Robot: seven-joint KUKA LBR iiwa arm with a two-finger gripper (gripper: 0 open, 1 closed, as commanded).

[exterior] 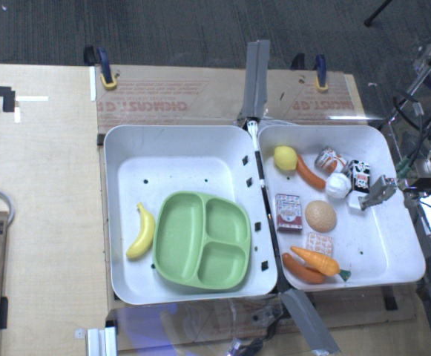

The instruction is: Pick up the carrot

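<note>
Lying near the front wall of the right bin [404, 199], the carrot [315, 259] runs its long axis left to right, green top pointing right. The gripper [371, 196] hovers upper right of it; its state cannot be determined.

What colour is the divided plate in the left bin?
Light green, seen plainly in the camera view: the divided plate.

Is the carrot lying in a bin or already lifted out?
Lying in the bin. The carrot rests flat near the front edge of the right bin, on a hot dog, apart from the gripper.
</note>
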